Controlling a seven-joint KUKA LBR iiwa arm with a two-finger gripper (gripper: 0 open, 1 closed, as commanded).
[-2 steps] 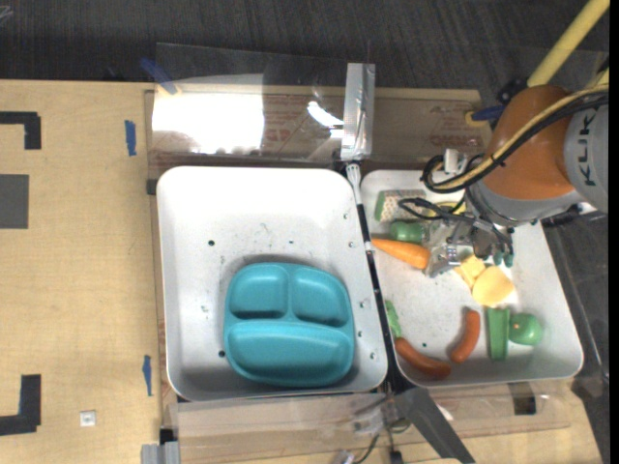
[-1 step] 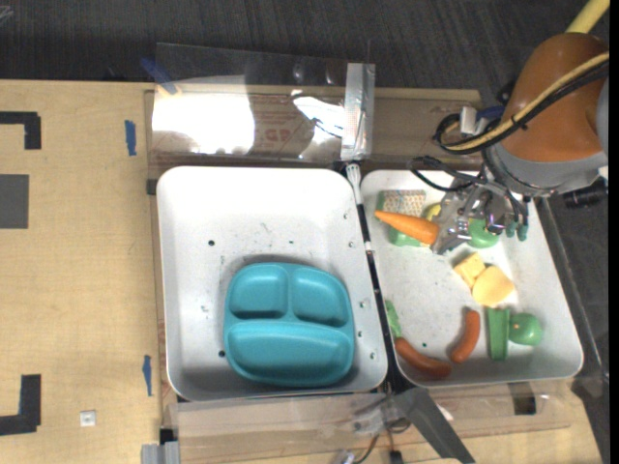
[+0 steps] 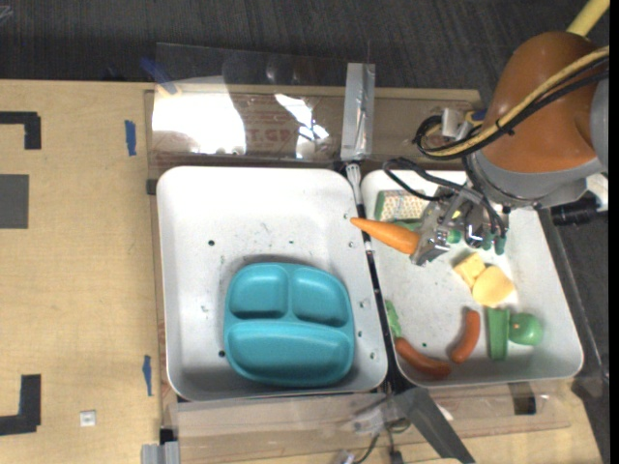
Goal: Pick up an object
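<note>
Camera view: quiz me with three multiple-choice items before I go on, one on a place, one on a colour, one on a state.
1. The tray is in:
A. the right bin
B. the left bin
C. neither bin

2. The carrot by the end effector is:
A. orange
B. purple
C. white

3. The tray sits:
A. flipped over
B. on edge
C. flat, open side up

Answers:
1. B, it fills the left bin's near half.
2. A, it is bright orange.
3. C, its three compartments face the camera.
</note>
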